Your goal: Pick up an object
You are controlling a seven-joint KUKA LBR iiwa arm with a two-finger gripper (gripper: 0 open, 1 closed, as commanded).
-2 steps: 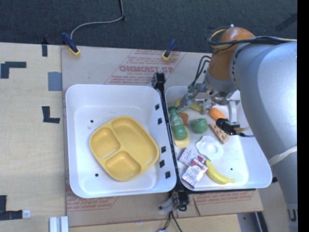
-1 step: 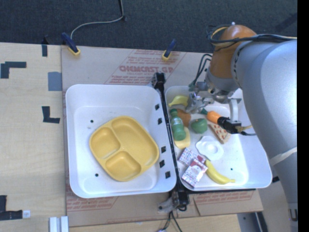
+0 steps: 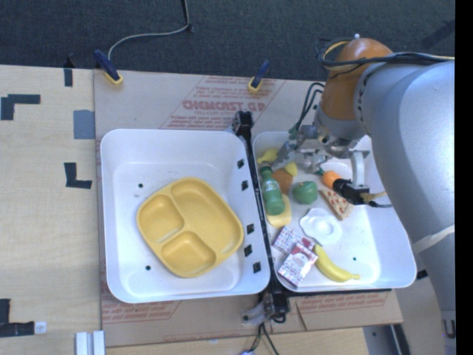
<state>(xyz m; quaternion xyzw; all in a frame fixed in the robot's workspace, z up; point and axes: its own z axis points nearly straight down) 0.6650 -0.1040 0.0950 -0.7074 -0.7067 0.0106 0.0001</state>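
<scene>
Beside one yellow tray [image 3: 191,226]: one banana [image 3: 334,267], one green bottle [image 3: 272,195].

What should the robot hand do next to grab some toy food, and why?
Probably drop a little lower. The gripper hangs over the back of the right bin, above the green bottle and green pepper, with nothing seen between its fingers, so no toy is picked up yet.

Bright, even overhead light leaves only soft, faint shadows inside the two white bins [image 3: 118,198], whose plastic nearly washes out, mild glare sits on the orange band [image 3: 355,54], and the picture is slightly soft and low-resolution throughout.
</scene>
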